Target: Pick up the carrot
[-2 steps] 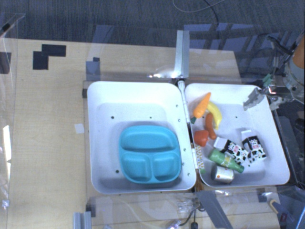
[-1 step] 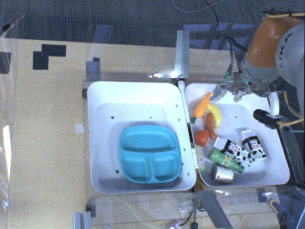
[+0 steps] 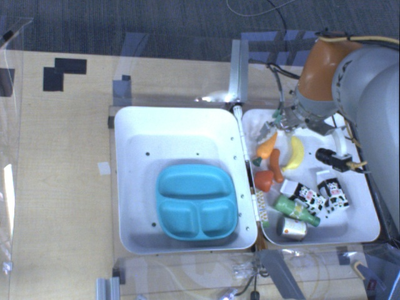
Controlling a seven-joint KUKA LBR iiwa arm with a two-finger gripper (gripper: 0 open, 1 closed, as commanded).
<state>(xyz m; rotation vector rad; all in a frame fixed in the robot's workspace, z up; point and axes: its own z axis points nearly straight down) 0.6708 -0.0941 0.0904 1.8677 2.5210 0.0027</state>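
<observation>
Beside the banana point(image 3: 294, 154), the carrot point(image 3: 267, 147).
The gripper point(image 3: 279, 125) hovers above the carrot; its grip state cannot be told.

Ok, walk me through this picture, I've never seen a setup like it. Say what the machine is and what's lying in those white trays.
This is one camera fixed above a bench, looking down at a slant. The grey shape with the orange band is a robot arm reaching in from the right. Its claw hangs over the right bin, above the carrot it should pick up. That bin also has a banana, a green bottle, a can and other small items. The left bin holds a blue divided plate. The picture doesn't show the claw holding anything.
</observation>
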